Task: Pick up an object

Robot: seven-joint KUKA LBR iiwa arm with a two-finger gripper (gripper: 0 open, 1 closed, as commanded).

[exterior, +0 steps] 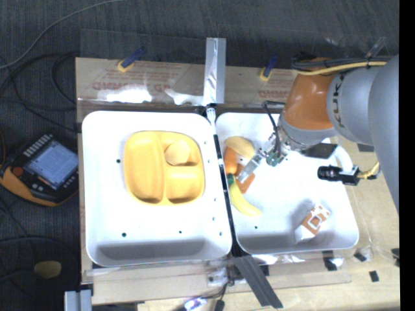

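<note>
camera view puts my gripper low in the right bin, against its left wall, with the fingers down in a small heap of toy food; whether they are spread or closed on anything i cannot tell from this angle. right under them is an orange carrot-like piece, which i take as the target. just below it lies a banana, and a pale rounded piece sits just above. i judge all three light, stiff and a bit slick (hollow plastic, most likely), so i would pinch the carrot across its narrow middle. well apart, a small carton lies near the bin's lower right corner. the left bin holds a yellow divided tray.
</note>
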